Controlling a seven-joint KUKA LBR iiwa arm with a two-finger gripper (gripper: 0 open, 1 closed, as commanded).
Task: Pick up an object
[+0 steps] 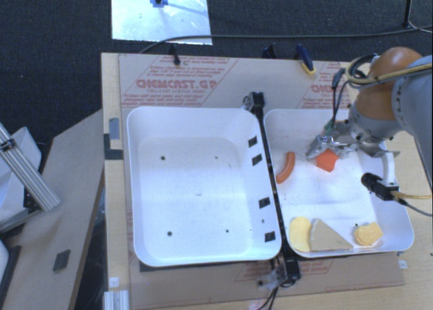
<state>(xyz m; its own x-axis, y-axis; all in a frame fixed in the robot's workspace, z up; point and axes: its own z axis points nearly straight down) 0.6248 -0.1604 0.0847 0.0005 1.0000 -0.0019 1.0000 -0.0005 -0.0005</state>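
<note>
From my remote station I watch the grey KUKA arm with the orange band (396, 95) reach in over the right rim of the right-hand shallow white plastic bin (406, 231), wrist bent down, presumably so its two-finger gripper (329, 147) can come at the contents from above. The left-hand shallow white plastic bin (196, 187) sits rim to rim with it along the middle divide, and I see nothing lying on its floor; I take it for the drop side. All the pickable pieces are in the right bin. Along its near edge lie a beige wedge-shaped slab (330, 236), touching a pale yellow rounded disc (300, 232) toward the near-left corner, and a small crumpled yellow lump (368, 234) toward the near-right corner. A slim orange sausage-shaped piece (285, 166) lies close to the left wall. Smallest is the orange block (327, 161), near the middle of the bin's far half, right beneath the gripper. Whether the claw is apart or clamped on it, I cannot tell.
</note>
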